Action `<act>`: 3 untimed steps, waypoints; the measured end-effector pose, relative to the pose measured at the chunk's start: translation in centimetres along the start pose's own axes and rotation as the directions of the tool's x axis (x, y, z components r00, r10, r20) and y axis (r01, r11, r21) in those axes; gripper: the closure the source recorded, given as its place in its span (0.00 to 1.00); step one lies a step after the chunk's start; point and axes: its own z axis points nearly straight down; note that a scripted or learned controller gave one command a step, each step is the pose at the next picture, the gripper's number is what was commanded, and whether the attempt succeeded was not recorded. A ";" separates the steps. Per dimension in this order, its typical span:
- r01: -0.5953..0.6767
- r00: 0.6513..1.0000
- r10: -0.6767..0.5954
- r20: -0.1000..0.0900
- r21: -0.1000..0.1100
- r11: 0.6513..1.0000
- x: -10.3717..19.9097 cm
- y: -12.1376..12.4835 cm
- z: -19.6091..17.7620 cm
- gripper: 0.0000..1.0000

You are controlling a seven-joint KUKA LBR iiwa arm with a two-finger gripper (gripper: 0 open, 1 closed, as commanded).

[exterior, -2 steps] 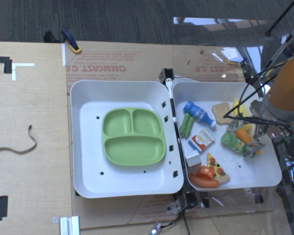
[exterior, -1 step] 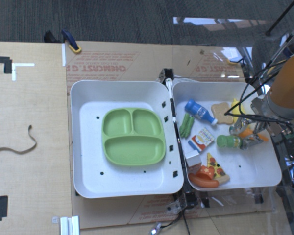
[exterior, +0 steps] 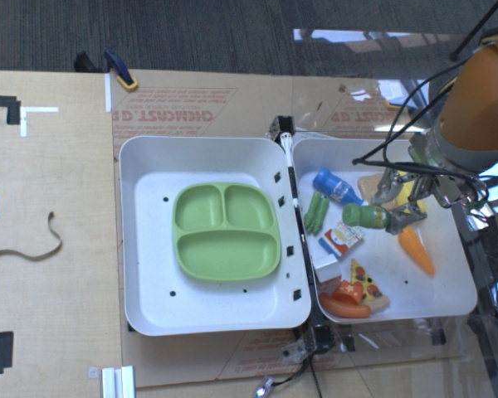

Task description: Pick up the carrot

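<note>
1. While the carrot [exterior: 416,249] lies on the floor of the right-hand bin [exterior: 448,301], near its right wall, nothing has lifted it yet; it rests flat, orange, with its narrow end pointing toward the bin's lower right corner.
2. Reaching in from the right, the grey arm with its orange band [exterior: 480,98] hangs over the upper right part of that bin.
3. At the arm's end, the hand [exterior: 401,199] sits low among cables, just above and to the left of the carrot's thick end. Whether it is spread or clenched cannot be told, since metal parts and wires blur together there, and no carrot is seen inside it.
4. Close beside the hand lies a green bottle [exterior: 366,215], with a blue bottle [exterior: 335,186] further up and left, a green pea pod [exterior: 315,212], a small carton [exterior: 341,239], a pizza slice [exterior: 363,287] and a red pepper [exterior: 344,308].
5. Left of all this, the other bin [exterior: 141,247] holds a green divided plate [exterior: 227,231].
6. Judged from this, the approach looks nearly made, but the grip and the lift both remain to be done.
</note>
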 end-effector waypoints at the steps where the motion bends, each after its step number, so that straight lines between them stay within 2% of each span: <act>1: 0.237 0.972 -0.237 0.000 0.000 0.972 2.7 -8.5 3.4 1.00; 2: -0.106 0.994 0.106 0.001 0.001 0.994 0.1 -0.5 -2.5 1.00; 3: 0.165 0.986 -0.165 -0.002 -0.001 0.986 2.6 -7.2 5.4 1.00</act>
